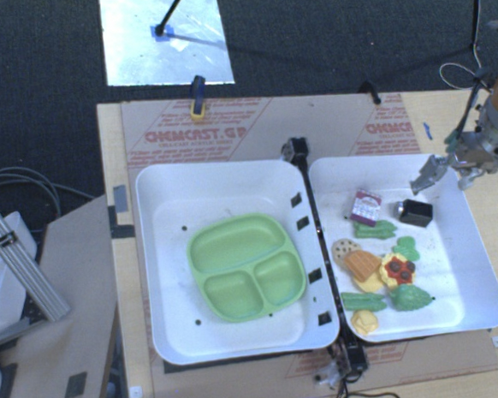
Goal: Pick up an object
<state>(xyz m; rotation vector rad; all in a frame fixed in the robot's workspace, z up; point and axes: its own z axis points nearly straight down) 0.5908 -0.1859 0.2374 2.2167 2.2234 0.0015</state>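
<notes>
Nothing is picked up yet: the claw [443, 172] hangs with its fingers spread and nothing between them, while the small black block [415, 212] lies just below and to its left in the right-hand shallow white bin [480, 296], so descending, closing and lifting all remain.

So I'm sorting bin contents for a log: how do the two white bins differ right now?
The left bin holds one thing, a green divided tray lying flat near its middle; the right bin holds many small items, among them a purple box and a black block. The left bin's load is one colour; the right bin's is mixed. The gripper hangs over the right bin, not the left. Both are shallow, white, side by side.
</notes>
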